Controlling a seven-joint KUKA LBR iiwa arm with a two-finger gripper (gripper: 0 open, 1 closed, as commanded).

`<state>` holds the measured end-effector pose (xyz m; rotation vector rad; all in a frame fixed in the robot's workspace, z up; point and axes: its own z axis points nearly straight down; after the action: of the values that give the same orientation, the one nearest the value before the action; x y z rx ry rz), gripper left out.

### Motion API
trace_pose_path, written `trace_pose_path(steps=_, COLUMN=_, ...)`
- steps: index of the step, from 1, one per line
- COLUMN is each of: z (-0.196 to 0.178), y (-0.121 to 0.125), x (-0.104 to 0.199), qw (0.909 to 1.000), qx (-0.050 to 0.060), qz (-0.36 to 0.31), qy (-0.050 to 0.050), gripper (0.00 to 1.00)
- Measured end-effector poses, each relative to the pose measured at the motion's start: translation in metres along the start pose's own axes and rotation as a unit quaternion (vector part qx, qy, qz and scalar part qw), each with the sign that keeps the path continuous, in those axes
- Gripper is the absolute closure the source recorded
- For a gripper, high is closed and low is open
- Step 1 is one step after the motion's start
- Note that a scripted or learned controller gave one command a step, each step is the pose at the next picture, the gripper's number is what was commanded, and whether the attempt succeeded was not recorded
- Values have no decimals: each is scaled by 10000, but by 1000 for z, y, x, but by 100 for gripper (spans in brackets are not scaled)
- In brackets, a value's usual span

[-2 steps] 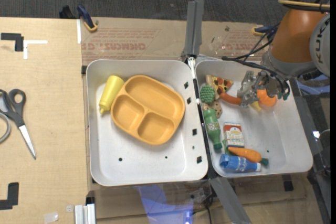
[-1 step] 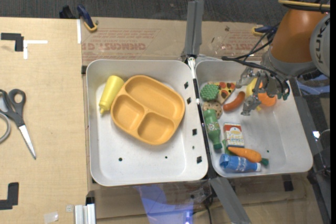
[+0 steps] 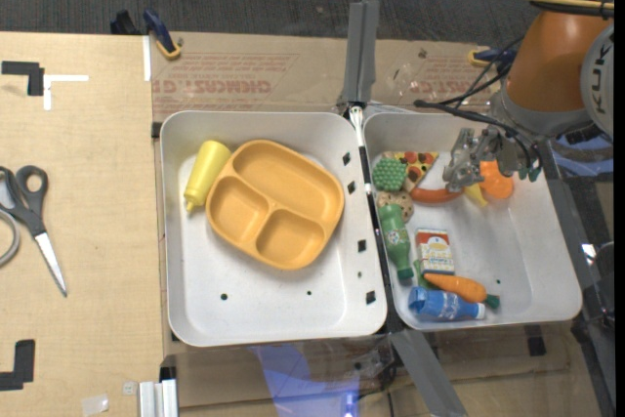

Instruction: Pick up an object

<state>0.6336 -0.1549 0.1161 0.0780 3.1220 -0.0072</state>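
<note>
Now, arm (image 3: 562, 63): reaching in from the right, wrist bending down over the right bin (image 3: 547, 259).
Gripper (image 3: 464, 173): hovering beside the orange toy (image 3: 496, 185); grip state unclear.
Carrot (image 3: 456, 286): lying near the bin's front.

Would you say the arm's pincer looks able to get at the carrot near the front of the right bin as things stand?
Probably yes. The carrot lies in the open from above, though it touches the blue bottle and sits close to the small box. The pincer hovers farther back in the same right bin.
</note>
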Motion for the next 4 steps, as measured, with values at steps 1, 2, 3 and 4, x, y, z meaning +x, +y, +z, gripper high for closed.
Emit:
trace_pose_path(steps=1, z=0, y=0, x=0, qw=10000, qx=-3, qz=3, qy=2, gripper=0)
trace_pose_path(steps=2, z=18, y=55, x=10, qw=10000, qx=-21, qz=-37, qy=23, gripper=0)
trace_pose_path(steps=3, z=17, y=8, x=83, qw=9999, qx=-6, qz=-140, qy=35, gripper=0)
trace_pose_path(steps=4, z=13, y=35, x=145, qw=9999, qx=1, qz=98, qy=-88, gripper=0)
